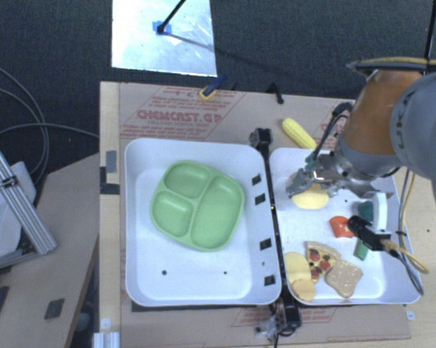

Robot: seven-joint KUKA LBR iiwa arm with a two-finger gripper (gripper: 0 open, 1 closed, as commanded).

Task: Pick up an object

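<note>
My gripper (308,183) hangs low over the upper part of the right bin (296,229), its metal tips right at a pale yellow rounded object (311,201). The wrist hides whether anything sits between the tips. Lower in the same bin lie a pizza slice (319,258), a tan cracker-like piece (343,276), a yellow chip-like piece (299,272), a small red-orange object (340,225) and a green piece (363,247). A teal item (365,208) lies near the bin's right side.
The left bin (140,267) holds a green divided plate (197,205). A yellow corn cob (298,132) lies on the cardboard behind the right bin. The grey arm with its orange band (385,104) covers the right bin's far right corner.
</note>
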